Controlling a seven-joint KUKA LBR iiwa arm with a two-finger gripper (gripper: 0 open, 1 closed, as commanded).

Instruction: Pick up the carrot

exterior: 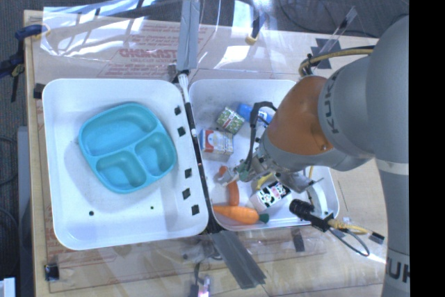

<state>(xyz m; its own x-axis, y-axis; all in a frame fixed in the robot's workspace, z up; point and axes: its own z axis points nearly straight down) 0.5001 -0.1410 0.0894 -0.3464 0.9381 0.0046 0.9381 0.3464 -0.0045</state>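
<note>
An orange carrot [236, 213] with a green stem end lies flat near the front edge of the right bin [208, 95]. A smaller orange piece [233, 193] stands just above it. My gripper [252, 169] hangs over the middle of the right bin, a little above and to the right of the carrot, below the orange wrist band. Nothing shows between its fingers and the carrot rests on the bin floor.
The left bin [62, 219] holds a blue divided plate [127, 146]. In the right bin lie a small milk carton [217, 142], a green packet [229, 120], a blue item [244, 110] and a black-and-white carton [272, 195]. The arm covers the bin's right side.
</note>
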